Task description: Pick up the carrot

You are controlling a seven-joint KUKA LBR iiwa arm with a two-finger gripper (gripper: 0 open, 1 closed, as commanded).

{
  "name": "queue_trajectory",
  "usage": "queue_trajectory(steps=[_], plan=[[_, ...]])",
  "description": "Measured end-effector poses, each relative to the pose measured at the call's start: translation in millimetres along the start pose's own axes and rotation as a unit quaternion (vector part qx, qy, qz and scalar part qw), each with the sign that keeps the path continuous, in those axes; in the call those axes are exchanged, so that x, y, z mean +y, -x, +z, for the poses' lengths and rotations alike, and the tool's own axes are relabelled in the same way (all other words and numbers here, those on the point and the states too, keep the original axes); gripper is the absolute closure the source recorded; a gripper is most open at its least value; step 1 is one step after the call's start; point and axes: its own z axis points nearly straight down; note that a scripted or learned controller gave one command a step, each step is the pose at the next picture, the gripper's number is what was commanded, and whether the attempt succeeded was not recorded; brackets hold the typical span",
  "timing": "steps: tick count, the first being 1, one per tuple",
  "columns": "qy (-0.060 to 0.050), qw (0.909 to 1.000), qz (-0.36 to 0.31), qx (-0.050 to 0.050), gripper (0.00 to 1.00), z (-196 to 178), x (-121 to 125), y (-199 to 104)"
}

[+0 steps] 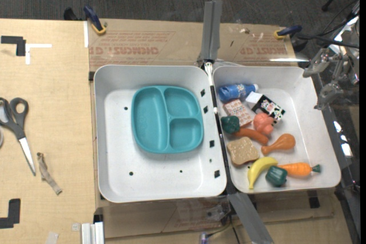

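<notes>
- While the carrot (297,169) lay untouched at 5 o'clock in the right bin (306,84), the task was just starting.
- The gripper (330,78) hung by that bin's rim at about 2 o'clock. I could not tell if it was spread or pressed together.
- Next, it likely had to come over and down onto the carrot.
- The carrot looked smooth, hard and pointy, orange with a green end, just beside a green pepper (276,176).
</notes>
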Motion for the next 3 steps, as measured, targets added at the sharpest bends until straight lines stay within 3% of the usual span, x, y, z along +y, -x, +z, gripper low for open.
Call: queue_trajectory(steps=[1,2,3], plan=[[0.0,0.999,-0.045,0.001,0.0,147.8,-9.7,-57.4],[-0.002,0.9992,-0.039,-0.007,0.0,172.6,-3.8,-102.8],[-0.004,0.9988,-0.046,-0.014,0.0,169.5,36.2,-108.7]])
